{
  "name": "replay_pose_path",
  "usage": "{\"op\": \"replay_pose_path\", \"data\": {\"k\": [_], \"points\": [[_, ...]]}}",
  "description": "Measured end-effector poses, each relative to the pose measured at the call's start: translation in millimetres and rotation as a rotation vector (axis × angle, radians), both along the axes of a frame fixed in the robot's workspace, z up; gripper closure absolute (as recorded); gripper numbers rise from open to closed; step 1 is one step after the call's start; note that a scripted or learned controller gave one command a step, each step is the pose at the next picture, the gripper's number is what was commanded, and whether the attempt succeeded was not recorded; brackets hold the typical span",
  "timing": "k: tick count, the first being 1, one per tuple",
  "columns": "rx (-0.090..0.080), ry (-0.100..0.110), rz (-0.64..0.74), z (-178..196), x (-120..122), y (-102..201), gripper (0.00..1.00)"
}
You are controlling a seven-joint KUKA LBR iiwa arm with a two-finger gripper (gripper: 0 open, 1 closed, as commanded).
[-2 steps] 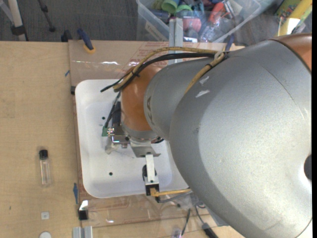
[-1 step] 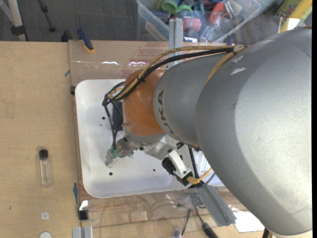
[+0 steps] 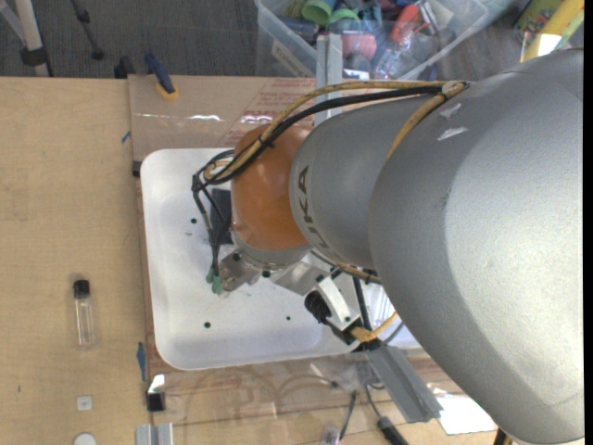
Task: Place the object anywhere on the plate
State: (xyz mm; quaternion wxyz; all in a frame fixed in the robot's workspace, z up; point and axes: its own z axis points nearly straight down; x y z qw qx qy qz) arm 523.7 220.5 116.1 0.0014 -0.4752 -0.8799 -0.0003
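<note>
My grey arm (image 3: 445, 221) takes up most of the camera view, reaching in from the right over the left white bin (image 3: 176, 248). The orange band (image 3: 264, 202) and the wrist hang above the bin's middle. Below the wrist, the gripper mount (image 3: 243, 269) points down toward the bin floor. A small green piece (image 3: 218, 286) shows at its lower left edge; I cannot tell whether it is part of the gripper or a separate thing. Black cables (image 3: 215, 207) run along the wrist. The arm hides the right bin and much of the left bin's floor.
A clear tub of colourful toys (image 3: 371, 7) stands at the back. A small glass vial (image 3: 83, 311) lies on the wooden bench to the left of the bin. A blue clamp (image 3: 163, 78) sits at the back left. A few dark specks mark the bin floor.
</note>
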Motion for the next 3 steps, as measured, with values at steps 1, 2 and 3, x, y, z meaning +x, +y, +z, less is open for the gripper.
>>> {"op": "replay_pose_path", "data": {"k": [1,2,3], "points": [[-0.003,-0.001,-0.378,87,-24,-10,1.00],[-0.005,0.002,-0.577,2,-14,-7,1.00],[-0.002,-0.004,-0.192,30,92,-3,1.00]]}}
